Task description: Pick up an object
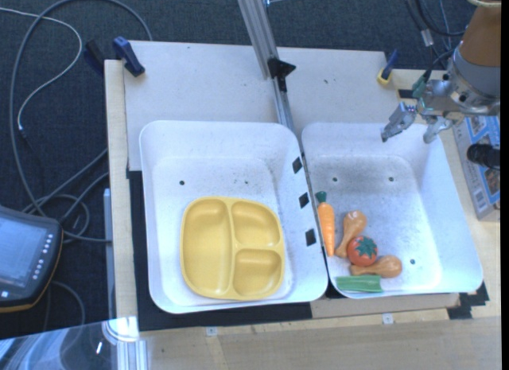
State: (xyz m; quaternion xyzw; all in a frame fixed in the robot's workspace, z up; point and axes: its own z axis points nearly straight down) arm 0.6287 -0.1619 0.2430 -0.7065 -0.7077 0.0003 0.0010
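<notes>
A yellow compartmented plastic tray (233, 247) lies in the left shallow white bin (159, 149); an orange toy carrot (326, 228), red toy tomato (363, 251) and green toy pod (359, 283) cluster in the right shallow white bin's (453, 225) front-left corner

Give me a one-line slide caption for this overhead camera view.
Open gripper hovers over the right bin's far edge, toy vegetables clustered at its near side; yellow divided tray sits in the left bin.

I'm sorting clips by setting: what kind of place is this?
Probably a robotics lab bench: two white bins, toy vegetables such as a carrot, a yellow divided tray, and loose cables on dark carpet.
</notes>
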